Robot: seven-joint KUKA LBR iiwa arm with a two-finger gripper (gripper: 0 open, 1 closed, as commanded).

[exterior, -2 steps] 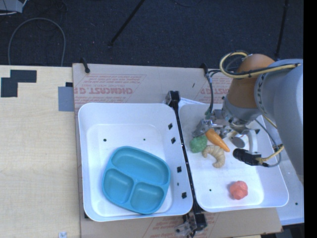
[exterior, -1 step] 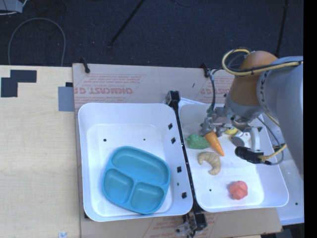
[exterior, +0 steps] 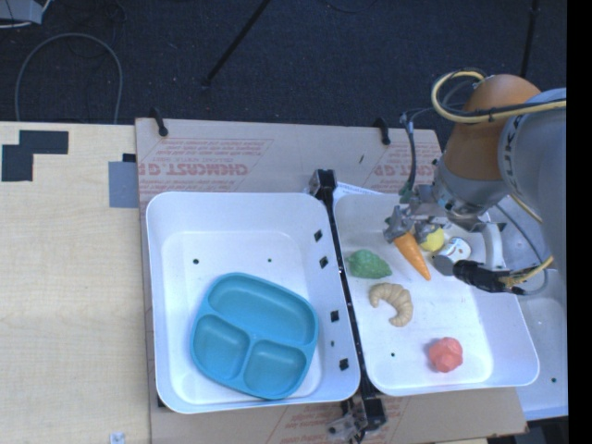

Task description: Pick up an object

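My table (exterior: pixel 65 276) carries two white bins side by side: the left bin (exterior: pixel 176 239) holds a blue divided plate (exterior: pixel 254 334), and the right bin (exterior: pixel 499 340) holds the small things I might take. My arm (exterior: pixel 541 169) comes in over the right bin's far corner, with my hand (exterior: pixel 412 222) low over the bin floor. Below it, in the middle of the bin, lie a green leaf-shaped piece (exterior: pixel 369 265) and a tan croissant (exterior: pixel 393 302), near each other, and a red lumpy piece (exterior: pixel 445 354) sits well apart toward the near corner. Just under my hand an orange carrot (exterior: pixel 413 253) lies tilted, its thick end right at the fingertips, with a small yellow piece (exterior: pixel 432 240) touching or just beside it. I cannot tell whether my hand is apart or together, or clamped on the carrot; the fingers are too dark and crowded to read. My worry is that the carrot's tapered, slanted body would slide out of a pinch, or that the yellow piece would get nudged and wedge beside a finger, spoiling the grip.
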